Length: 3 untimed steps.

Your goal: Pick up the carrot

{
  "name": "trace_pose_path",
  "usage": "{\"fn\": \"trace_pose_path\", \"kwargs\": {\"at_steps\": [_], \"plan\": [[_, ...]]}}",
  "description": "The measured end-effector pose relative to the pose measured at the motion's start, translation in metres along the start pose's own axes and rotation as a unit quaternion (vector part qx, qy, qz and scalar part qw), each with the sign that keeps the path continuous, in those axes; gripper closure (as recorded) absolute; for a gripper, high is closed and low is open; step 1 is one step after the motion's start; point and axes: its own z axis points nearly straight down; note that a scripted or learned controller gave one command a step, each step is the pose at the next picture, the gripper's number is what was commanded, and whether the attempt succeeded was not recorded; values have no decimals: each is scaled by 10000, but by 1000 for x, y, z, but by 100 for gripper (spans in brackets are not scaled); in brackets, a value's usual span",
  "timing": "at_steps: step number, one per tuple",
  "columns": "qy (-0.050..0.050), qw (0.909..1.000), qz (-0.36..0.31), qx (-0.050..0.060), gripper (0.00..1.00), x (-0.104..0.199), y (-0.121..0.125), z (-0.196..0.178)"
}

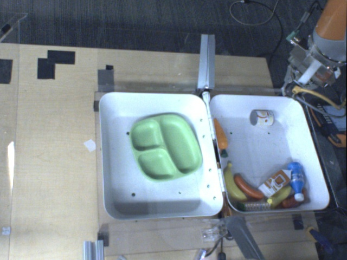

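White bins sit side by side: your left bin (108,161) holds a green divided plate (165,145); your right bin (309,145) holds the clutter. Beyond its far right corner hangs the gripper (313,72), touching nothing; whether it is parted, you cannot tell. Your carrot (220,135) lies against the right bin's left wall, far from a banana (233,184).

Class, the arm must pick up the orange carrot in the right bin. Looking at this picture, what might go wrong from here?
1. The slim orange carrot lies tight along the right white bin's left wall, so a finger may strike the wall rather than slip beside it.
2. The yellow banana lies just below the carrot's tip; a low approach might nudge it.
3. The gripper sits outside the bin, far from the carrot.
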Motion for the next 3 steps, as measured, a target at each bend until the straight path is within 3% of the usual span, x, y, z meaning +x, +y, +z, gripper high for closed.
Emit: {"fn": "trace_pose_path", "kwargs": {"at_steps": [1,2,3], "plan": [[0,9805,-1967,-7,100,-50,11,-2],[-2,9772,-2123,5,100,7,-15,70],[7,9689,-2476,-12,100,22,-15,78]]}}
